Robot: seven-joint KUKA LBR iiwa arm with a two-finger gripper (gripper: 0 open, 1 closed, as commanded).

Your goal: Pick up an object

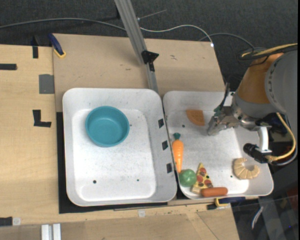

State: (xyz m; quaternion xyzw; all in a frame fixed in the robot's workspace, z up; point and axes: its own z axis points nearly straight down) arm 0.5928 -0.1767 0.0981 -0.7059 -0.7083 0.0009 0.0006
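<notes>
My gripper (pixel 213 128) hangs low over the right bin (pixel 220 104), just right of an orange-brown bread piece (pixel 195 116). A toy carrot (pixel 177 154) lies along the bin's left wall. Below it sit a green ball-like vegetable (pixel 187 177), a pizza slice (pixel 201 176) and a red sausage (pixel 214 191). A tan croissant (pixel 246 169) rests at the bin's right front. Nothing shows between the fingers, which look close together.
The left bin (pixel 115 184) holds a teal bowl (pixel 107 126). A grey pole (pixel 135 29) slants down to the gap between the bins. Cables run by the arm at the right. Bare wooden bench lies to the left.
</notes>
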